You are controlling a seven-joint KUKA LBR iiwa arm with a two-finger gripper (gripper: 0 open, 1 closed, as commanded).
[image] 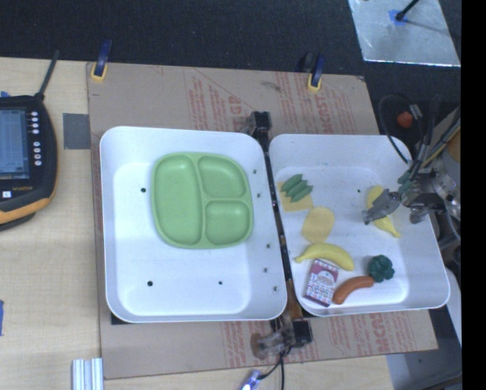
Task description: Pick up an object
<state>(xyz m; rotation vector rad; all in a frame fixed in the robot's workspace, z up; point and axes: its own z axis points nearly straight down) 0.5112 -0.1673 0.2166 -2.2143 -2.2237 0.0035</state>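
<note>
The right bin [422,299] holds several toy foods: a green pea pod [296,188], a pale yellow piece [318,223], a banana [326,254], a red packet [321,283], a sausage [353,288] and a dark green broccoli [380,268]. A yellow piece [387,227] lies near the bin's right side, partly covered by the arm. My gripper [397,211] hangs low right over this yellow piece, open, with one finger [378,212] on its left and the other on its right. Nothing is lifted.
The left bin [129,283] holds a green divided plate [202,199]. A teach pendant [11,165] lies on the bench at the far left. Cables and the arm's body crowd the right bin's right rim. Clamps sit between the bins at front and back.
</note>
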